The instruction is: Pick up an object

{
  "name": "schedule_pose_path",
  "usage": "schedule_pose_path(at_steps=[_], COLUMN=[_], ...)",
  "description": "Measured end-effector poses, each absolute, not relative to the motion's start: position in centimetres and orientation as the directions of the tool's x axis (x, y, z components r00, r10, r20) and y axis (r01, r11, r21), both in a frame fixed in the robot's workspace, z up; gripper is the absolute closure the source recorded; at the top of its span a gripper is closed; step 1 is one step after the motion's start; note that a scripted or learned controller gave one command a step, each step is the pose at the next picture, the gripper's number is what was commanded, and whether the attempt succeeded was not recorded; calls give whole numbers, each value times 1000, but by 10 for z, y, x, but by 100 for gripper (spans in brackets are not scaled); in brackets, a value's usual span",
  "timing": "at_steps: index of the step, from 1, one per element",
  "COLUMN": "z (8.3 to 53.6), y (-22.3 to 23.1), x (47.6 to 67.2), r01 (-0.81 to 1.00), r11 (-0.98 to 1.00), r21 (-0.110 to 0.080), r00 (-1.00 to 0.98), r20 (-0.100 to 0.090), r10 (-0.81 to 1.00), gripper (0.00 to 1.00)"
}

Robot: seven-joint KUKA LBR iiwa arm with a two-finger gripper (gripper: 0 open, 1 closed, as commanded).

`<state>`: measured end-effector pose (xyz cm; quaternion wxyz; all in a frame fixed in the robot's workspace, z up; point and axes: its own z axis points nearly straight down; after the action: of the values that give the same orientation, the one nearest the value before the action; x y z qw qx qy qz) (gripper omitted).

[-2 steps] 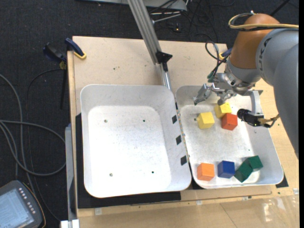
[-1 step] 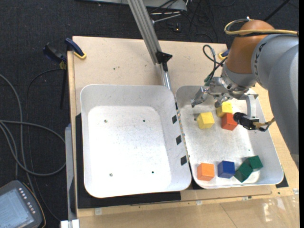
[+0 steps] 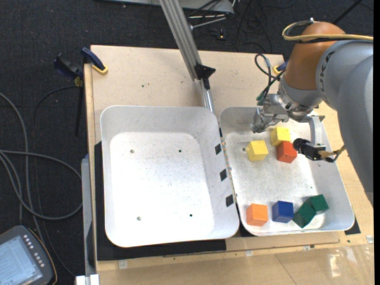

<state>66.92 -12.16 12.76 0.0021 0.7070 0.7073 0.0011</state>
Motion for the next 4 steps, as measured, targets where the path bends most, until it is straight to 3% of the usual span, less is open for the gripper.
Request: schedule_pose_path(at_steps=[2,3,4], z=[238,243,252], y=[-115,-115,-60], x=[666,667,659], r01=[1000,1000,1000], r11=[3,3,7], r21=[9,3,0], r00=[-3,-3,-7], r20=[-2,-1,0], r10=[1000,1000,1000], gripper=[100,100,100])
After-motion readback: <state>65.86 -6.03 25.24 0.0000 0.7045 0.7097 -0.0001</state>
